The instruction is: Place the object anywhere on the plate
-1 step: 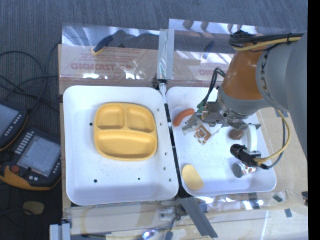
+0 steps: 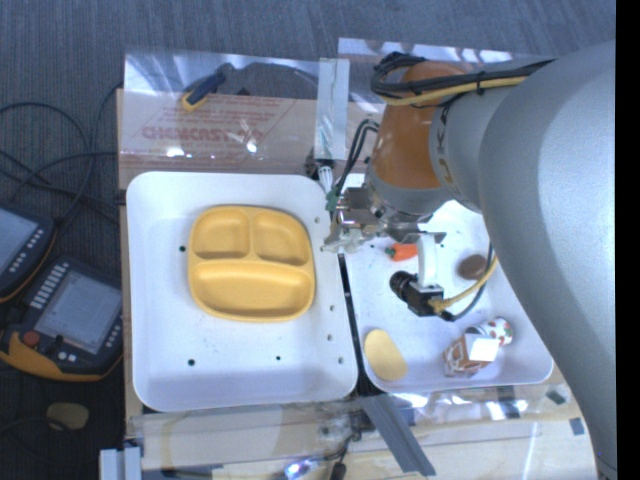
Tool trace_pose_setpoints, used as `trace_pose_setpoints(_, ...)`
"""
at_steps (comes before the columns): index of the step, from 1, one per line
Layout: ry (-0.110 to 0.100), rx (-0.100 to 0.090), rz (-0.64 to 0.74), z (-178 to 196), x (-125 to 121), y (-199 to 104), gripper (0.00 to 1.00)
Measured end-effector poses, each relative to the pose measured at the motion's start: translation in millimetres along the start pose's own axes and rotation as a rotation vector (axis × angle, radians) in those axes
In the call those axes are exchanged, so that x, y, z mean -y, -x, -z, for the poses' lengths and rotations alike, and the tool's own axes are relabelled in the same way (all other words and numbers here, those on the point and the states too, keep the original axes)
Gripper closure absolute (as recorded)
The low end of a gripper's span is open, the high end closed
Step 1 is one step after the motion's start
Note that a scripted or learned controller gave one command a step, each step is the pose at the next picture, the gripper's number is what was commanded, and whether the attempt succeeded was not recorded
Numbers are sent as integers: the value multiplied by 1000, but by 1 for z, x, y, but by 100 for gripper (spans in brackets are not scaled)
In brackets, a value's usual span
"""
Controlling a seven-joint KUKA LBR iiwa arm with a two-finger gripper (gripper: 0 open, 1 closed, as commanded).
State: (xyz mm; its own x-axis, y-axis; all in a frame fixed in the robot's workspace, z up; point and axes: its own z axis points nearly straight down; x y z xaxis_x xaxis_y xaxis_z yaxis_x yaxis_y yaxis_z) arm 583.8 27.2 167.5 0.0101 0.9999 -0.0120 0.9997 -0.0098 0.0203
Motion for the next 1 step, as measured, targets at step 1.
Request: trace_pose_setpoints(1, -22, -7, 10, 15, -84, -43, 100)
